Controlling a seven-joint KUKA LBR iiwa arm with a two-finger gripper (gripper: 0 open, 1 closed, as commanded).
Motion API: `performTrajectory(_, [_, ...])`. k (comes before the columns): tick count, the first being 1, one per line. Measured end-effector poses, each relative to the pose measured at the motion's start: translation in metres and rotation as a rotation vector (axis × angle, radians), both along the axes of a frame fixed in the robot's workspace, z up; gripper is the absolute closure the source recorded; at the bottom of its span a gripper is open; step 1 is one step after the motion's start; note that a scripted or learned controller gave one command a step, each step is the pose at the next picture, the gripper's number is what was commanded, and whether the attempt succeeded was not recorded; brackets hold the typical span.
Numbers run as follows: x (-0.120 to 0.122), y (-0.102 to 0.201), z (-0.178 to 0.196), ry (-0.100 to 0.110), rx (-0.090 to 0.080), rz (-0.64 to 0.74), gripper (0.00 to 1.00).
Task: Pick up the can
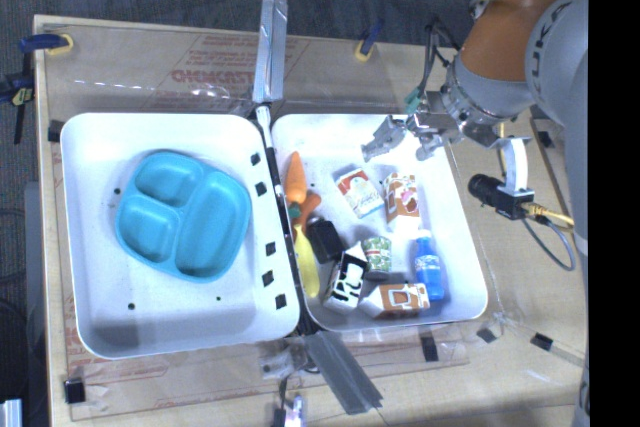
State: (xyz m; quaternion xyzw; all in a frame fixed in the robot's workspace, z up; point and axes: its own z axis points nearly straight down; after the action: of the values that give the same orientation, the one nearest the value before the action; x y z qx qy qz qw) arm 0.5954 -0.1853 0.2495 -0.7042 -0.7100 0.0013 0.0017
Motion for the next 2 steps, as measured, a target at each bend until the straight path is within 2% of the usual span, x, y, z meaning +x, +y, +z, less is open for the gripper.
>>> performTrajectory(1, [-0.076,0.027,-0.116,0.002,0.001,0.037,0.0])
performTrajectory(2, [-0.089,0.005,-0.138,-0.049,-0.006,-0.036,0.0])
